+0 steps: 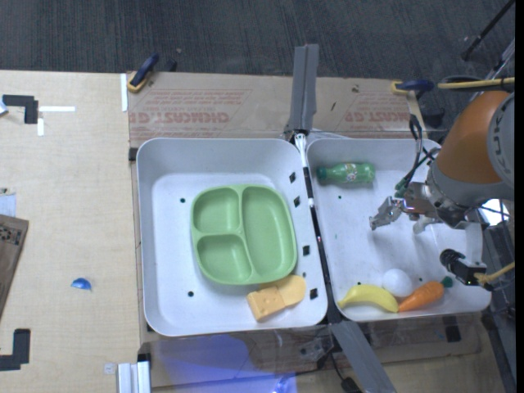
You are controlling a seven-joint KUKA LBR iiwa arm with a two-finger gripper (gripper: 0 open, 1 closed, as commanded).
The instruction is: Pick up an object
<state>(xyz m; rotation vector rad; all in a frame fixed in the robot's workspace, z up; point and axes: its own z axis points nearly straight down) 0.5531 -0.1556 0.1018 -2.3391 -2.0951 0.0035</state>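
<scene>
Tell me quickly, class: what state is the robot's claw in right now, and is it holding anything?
Claw: open, holding nothing, hanging over the right bin below the green bottle.

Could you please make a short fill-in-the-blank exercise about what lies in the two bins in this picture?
1. The green plate in the left bin has ____ compartments.
2. The cheese wedge lies in the ____ bin, beside the plate.
3. In the right bin, the white ball sits between the banana and the ____.
4. The bottle near the right bin's far wall is ____ in colour.

Missing words: three; left; carrot; green
</scene>
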